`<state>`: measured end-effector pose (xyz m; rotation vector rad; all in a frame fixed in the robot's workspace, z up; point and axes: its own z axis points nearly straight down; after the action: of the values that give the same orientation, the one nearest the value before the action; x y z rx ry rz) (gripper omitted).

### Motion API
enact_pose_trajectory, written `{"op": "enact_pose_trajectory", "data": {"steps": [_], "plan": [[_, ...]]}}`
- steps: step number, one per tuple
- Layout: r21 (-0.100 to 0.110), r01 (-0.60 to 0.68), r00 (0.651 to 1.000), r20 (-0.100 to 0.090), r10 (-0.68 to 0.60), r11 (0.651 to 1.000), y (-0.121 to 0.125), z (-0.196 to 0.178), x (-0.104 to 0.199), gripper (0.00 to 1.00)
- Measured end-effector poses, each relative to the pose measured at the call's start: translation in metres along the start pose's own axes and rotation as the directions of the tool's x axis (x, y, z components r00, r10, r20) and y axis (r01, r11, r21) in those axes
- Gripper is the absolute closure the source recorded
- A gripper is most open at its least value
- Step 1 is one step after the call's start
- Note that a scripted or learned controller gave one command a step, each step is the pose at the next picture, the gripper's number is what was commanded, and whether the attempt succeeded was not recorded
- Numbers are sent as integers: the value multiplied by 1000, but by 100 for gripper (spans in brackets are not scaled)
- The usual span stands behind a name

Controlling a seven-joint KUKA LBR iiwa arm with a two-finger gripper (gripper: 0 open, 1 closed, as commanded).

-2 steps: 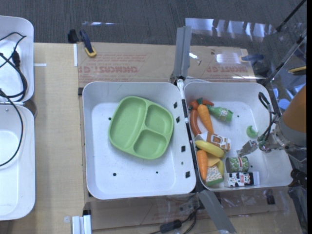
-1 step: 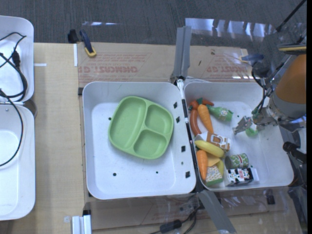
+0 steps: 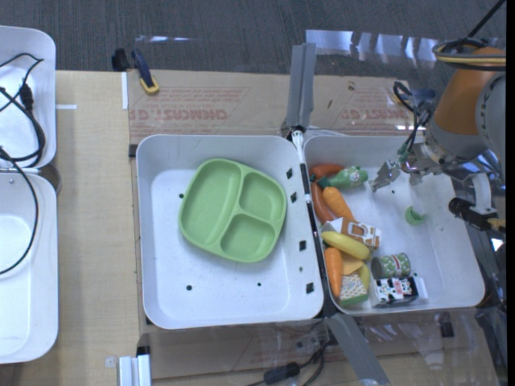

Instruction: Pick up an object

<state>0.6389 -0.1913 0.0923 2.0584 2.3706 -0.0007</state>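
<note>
The right bin [image 3: 451, 252] holds a pile of toy foods along its left side. In it are an orange carrot [image 3: 338, 203], a green bottle [image 3: 348, 177], a yellow banana [image 3: 346, 244], a small juice box [image 3: 364, 233], a second carrot [image 3: 334, 270] and a green can [image 3: 394, 264]. A small green piece [image 3: 415, 214] lies alone on the bin floor. My gripper [image 3: 400, 174] hangs over the back of the right bin, to the right of the green bottle and above the small green piece. It is open, with nothing between its fingers.
The left bin [image 3: 161, 240] carries a green divided plate [image 3: 233, 209]. A black and white carton [image 3: 396, 289] lies near the right bin's front wall. A grey post [image 3: 301, 87] rises behind the divider between the bins. White trays with cables [image 3: 20, 135] sit at far left.
</note>
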Motion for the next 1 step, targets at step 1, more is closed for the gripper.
{"op": "enact_pose_trajectory", "data": {"steps": [1], "plan": [[2, -11, 1000, -1, 11, 1000, -77, 0, 18, 0]]}}
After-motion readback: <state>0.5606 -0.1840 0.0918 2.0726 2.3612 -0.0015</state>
